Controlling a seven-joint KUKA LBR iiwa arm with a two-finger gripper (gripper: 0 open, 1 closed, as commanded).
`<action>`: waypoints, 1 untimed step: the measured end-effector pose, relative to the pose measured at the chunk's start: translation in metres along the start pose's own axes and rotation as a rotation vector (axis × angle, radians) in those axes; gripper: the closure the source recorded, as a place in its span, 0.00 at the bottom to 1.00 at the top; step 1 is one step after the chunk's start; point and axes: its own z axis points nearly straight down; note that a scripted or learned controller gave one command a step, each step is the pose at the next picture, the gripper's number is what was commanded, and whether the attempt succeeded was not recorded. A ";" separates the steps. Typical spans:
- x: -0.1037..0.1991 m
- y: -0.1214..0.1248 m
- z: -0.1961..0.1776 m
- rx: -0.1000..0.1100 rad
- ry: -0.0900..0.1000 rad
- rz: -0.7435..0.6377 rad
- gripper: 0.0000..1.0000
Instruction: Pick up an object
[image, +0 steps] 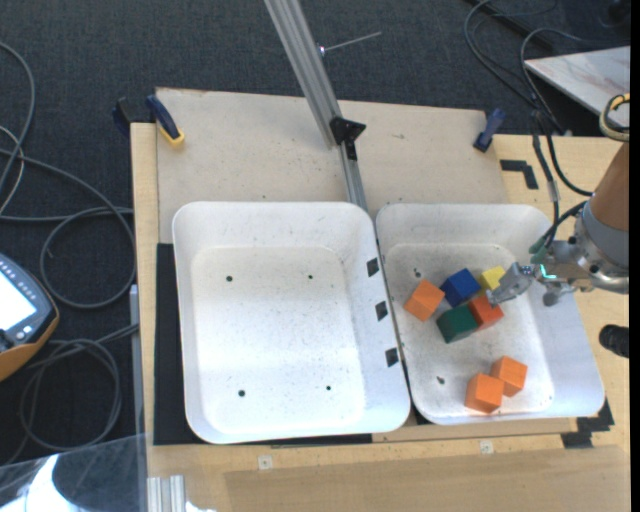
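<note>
**Operator:** Report the work surface and surroundings.

**Arm:** The bench (250, 150) was a flat, pale wooden board with blue clamps at its far corners. It stood on dark carpet crossed by loose black cables. A grey metal strut (318, 80) ran at a slant from the far side down to the seam between the two bins. My landmark was the right bin (570, 350), a shallow white plastic tray with rounded corners and a speckled floor. The left bin (280, 320), of the same make, lay touching it on the side away from me.

**Operator:** Contents of the right bin?

**Arm:** Small hard-edged cubes. In the middle of the right bin, a cluster lay packed close: an orange block (424, 300) on its left-bin side, a blue block (460, 286) farther back, a yellow block (492, 277) beside the blue, a green block (458, 323) nearer the front, and a red-orange block (487, 311) touching the green. Two more orange cubes (497, 383) sat together near the bin's front wall.

**Operator:** End effector state?

**Arm:** My gripper (513, 283) was inside the right bin, low over the cluster, just beside the yellow and red-orange blocks. I could not tell how the jaws stood. No block was visibly between them.
</note>
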 end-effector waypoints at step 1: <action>0.000 0.001 -0.002 -0.005 -0.001 -0.001 0.00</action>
